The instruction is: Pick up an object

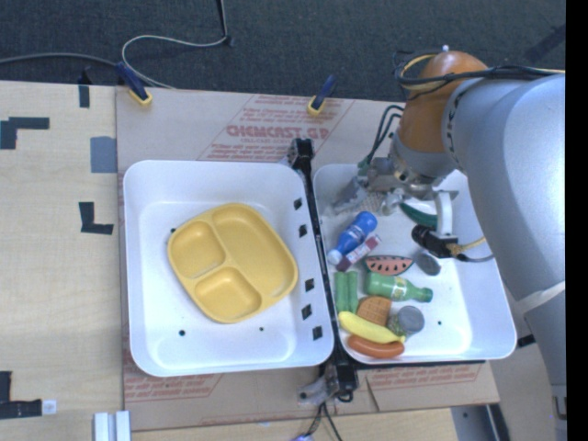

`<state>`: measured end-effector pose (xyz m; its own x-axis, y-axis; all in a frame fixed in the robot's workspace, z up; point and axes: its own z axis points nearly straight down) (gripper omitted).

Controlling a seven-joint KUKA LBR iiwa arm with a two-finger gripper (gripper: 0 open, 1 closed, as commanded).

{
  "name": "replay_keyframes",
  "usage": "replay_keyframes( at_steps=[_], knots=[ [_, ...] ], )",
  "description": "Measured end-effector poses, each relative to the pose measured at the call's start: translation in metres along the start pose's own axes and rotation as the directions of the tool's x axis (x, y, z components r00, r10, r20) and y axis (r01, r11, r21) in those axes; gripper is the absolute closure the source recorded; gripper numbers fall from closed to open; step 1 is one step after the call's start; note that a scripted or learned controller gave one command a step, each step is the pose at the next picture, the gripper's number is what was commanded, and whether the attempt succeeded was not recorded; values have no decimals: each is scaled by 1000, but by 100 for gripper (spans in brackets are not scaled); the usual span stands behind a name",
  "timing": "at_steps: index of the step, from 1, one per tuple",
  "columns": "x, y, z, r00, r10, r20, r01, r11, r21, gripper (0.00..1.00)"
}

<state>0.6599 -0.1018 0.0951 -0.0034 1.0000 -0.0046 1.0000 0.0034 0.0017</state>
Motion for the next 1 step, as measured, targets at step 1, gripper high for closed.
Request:
replay_keyframes(
  at_steps=[1],
  knots=[
    [0, 0, -10, 1000, -1, 0, 1, 1000, 0, 100]
  ],
)
